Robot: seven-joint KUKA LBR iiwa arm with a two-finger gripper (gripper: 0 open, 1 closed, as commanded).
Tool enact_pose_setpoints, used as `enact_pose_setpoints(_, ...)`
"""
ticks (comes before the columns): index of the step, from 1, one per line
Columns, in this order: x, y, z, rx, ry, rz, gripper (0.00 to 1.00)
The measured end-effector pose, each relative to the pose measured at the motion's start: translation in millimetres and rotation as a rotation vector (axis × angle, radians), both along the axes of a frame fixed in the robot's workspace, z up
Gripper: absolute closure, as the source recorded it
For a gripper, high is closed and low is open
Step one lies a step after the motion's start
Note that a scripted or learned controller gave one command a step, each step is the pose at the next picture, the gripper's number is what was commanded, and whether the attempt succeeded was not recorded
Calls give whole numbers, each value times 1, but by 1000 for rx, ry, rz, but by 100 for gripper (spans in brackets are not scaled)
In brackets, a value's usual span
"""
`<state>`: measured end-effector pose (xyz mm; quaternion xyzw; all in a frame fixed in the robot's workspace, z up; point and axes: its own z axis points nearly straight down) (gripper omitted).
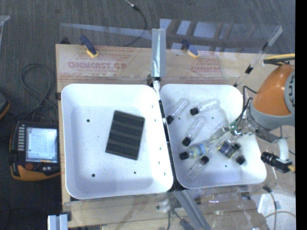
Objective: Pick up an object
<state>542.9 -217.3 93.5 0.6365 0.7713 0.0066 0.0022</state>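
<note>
Several small clear bottles with black caps lie scattered in the right bin (249, 176). One bottle (178, 109) lies near the bin's left wall, another (207, 106) near the back. A blue-labelled bottle (195, 152) rests near the middle and a dark-labelled bottle (229, 148) to its right. My gripper (233, 130) reaches in from the right, low over the bin's right half, just above the dark-labelled bottle. Nothing can be seen held in it. A flat black ribbed slab (125, 134) lies in the left bin (76, 176).
The arm's orange band (274, 97) and grey wrist hang over the right bin's right edge. A divider wall (165, 138) separates the bins. A handheld pendant (36, 150) with cables sits left of the bench. Blue clamps (88, 45) hold the back board.
</note>
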Motion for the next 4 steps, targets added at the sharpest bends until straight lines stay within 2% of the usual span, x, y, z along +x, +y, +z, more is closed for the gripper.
enact_pose_setpoints(1,-13,0,0,-7,-10,46,0)
enact_pose_setpoints(2,-12,-1,9,-10,-12,45,100)
enact_pose_setpoints(3,16,70,103,-7,13,-89,100)
enact_pose_setpoints(4,81,107,119,-9,14,-113,100)
